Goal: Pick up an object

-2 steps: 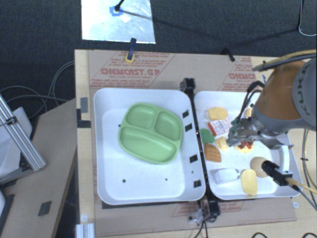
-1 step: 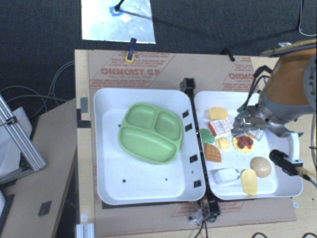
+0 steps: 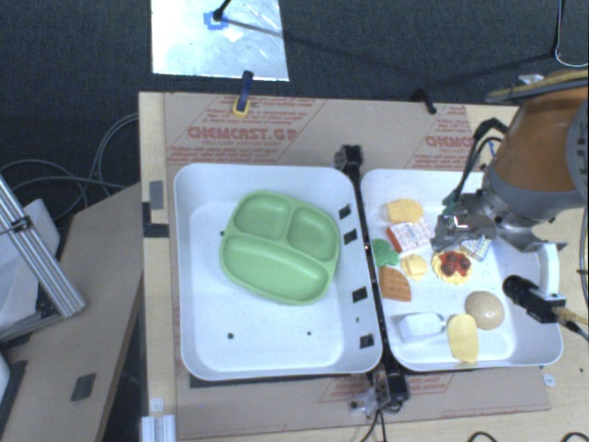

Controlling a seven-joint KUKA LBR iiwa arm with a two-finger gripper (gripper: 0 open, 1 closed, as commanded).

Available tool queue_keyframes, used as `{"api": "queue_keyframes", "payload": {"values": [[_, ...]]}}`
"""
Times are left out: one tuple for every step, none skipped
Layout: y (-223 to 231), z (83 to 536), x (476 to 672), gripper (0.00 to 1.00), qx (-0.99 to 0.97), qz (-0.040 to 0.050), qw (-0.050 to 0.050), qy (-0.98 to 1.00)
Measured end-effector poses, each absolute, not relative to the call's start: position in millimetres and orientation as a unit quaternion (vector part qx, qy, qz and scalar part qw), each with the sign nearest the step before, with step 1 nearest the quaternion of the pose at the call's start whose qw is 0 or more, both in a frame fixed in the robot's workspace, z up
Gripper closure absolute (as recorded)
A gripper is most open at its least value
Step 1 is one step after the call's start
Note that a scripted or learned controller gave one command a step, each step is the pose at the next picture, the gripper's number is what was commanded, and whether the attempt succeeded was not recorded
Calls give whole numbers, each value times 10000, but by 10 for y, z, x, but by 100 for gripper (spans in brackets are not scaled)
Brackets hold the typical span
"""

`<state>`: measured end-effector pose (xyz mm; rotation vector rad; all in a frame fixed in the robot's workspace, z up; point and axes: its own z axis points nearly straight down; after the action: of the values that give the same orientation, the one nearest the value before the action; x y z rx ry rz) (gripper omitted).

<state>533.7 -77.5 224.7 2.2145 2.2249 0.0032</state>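
Well, the grey arm (image 3: 543,164) reaches over the right-hand bin (image 3: 515,343), and its gripper (image 3: 453,228) hangs low over the middle of that bin, a little toward the far edge. From where I stand I cannot tell how wide the gripper is open or whether it has hold of anything; its tip is lost among dark metal and the toys beneath it.

Just under the tip lies a yellow disc with a red topping (image 3: 454,266), and a small striped packet (image 3: 477,247) sits beside it toward the bin's right edge. Both are so close to the gripper that I cannot tell whether it touches them.

Toward the bin's left edge from the gripper lies a red and white packet (image 3: 409,236), with a yellow bun (image 3: 405,212) beyond it near the far edge. A small yellow block (image 3: 416,266) lies just beside the disc. A green piece (image 3: 385,252) and a brown waffle wedge (image 3: 396,285) rest along the left edge.

Near the bin's near edge, well apart from the gripper, sit a tan egg (image 3: 485,308), a yellow oblong fruit (image 3: 464,337) touching it, and a white piece (image 3: 419,325).

The left-hand bin (image 3: 212,330) holds a green divided plate (image 3: 281,247), lying flat near its middle.
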Motion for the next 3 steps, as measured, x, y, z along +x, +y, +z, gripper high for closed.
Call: {"api": "queue_keyframes", "payload": {"values": [[-177,2176,5468,100,7034,17,2,7108],[308,2270,5607,100,7036,20,3,7106],[497,2175,5464,100,7048,1,-4,7094]]}}
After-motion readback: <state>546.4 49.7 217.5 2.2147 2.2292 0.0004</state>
